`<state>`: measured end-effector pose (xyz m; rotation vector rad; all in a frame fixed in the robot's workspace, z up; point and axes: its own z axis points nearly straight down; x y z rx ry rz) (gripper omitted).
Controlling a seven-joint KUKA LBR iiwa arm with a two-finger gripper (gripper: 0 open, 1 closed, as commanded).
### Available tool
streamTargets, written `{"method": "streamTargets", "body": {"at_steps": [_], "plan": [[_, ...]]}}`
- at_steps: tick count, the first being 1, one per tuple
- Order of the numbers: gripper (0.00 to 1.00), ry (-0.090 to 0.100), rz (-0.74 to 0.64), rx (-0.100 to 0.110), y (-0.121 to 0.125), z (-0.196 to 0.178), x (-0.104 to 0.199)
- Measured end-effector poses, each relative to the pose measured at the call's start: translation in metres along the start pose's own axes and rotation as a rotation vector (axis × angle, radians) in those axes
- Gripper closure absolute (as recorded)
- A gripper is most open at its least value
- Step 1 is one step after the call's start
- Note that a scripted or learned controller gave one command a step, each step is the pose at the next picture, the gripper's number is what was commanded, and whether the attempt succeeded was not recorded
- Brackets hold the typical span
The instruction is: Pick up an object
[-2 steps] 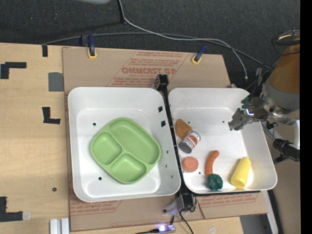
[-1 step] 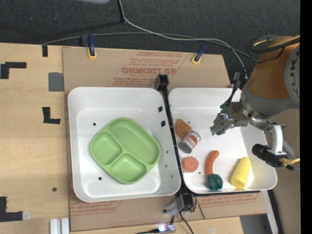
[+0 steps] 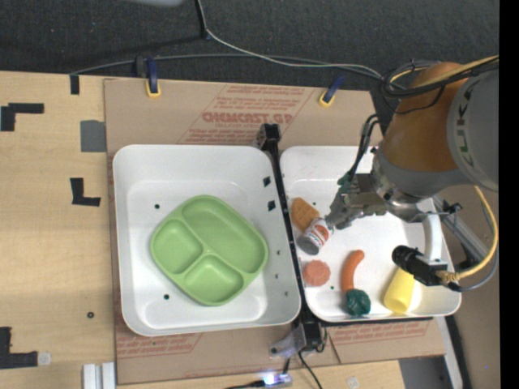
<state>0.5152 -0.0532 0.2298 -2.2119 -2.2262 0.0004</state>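
Green divided plate (image 3: 209, 250) fills the left bin (image 3: 130, 217); by the right bin's (image 3: 324, 162) left wall a small can (image 3: 315, 235) lies tilted under the claw (image 3: 339, 215), whose state I cannot tell. A centred, straight descent should suit. Cardboard lettering is illegible; the arm reads "KU".

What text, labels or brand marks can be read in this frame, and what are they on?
"KUKA", partly cut off, letters on the grey arm at the right edge.
Red printed lettering on the cardboard sheet behind the bins: too blurred to read with certainty.
Label on the small can in the right bin: too small to read.
Green divided plate in the left bin: no text seen.
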Motion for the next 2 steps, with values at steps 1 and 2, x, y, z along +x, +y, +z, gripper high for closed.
{"method": "streamTargets", "body": {"at_steps": [1,2], "plan": [[1.0,-0.001,0.0,0.001,-0.01,0.001,0.059],[1.0,-0.001,-0.001,-0.001,-0.015,-0.005,0.111]]}}
